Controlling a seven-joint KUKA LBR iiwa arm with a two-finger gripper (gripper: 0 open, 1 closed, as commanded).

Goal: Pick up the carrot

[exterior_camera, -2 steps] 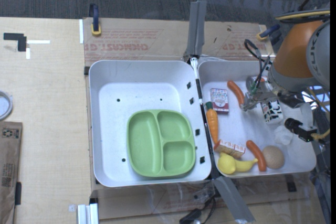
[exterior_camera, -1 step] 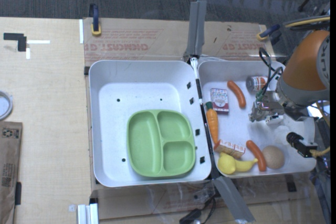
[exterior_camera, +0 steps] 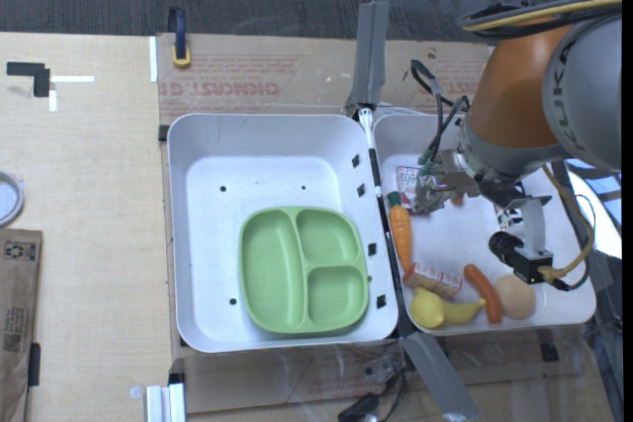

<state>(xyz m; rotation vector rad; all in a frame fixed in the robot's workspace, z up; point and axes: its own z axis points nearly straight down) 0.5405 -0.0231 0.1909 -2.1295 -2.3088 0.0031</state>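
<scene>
Far left edge of the surface [exterior_camera: 79, 173]: roll of tape [exterior_camera: 8, 200], brown paper bag [exterior_camera: 18, 311] below it, both well apart from the bins. Black bracket [exterior_camera: 30, 74] near the back left corner; clamp [exterior_camera: 178, 40] on the back edge.

Left bin [exterior_camera: 198, 173]: green divided plate [exterior_camera: 303, 269] lying flat toward the front right corner, three compartments, nothing in them. Probably a drop-off spot, though the task sentence asks for a lift alone.

Right bin [exterior_camera: 564, 311]: carrot [exterior_camera: 400, 232] lying lengthwise tight against the left wall, green top toward the back, tip toward the front. Awkward spot: wall leaves little room for a finger on that side. Wrapped snack bar [exterior_camera: 433, 280] just past the carrot's tip. Yellow banana-shaped toy [exterior_camera: 440, 311] in the front left corner, red sausage [exterior_camera: 484, 292] leaning beside it, pale round egg-like thing [exterior_camera: 514, 296] next along the front wall. Small printed packet [exterior_camera: 410, 178] behind the carrot.

Pincer [exterior_camera: 427, 198] low over the bin's back left part, just right of the carrot's top end, near but apparently apart from it. Cannot tell whether open or closed; cables and brackets clutter the tip. Nothing seen gripped. Grey arm with orange band [exterior_camera: 519, 94] reaching in from the right, black fitting [exterior_camera: 519, 252] hanging below the wrist.

Judgement: approach stage, carrot not yet lifted. Next move likely a small shift left and down, lined up across the carrot's width. Risk: finger catching the bin wall, or nudging the carrot.
</scene>
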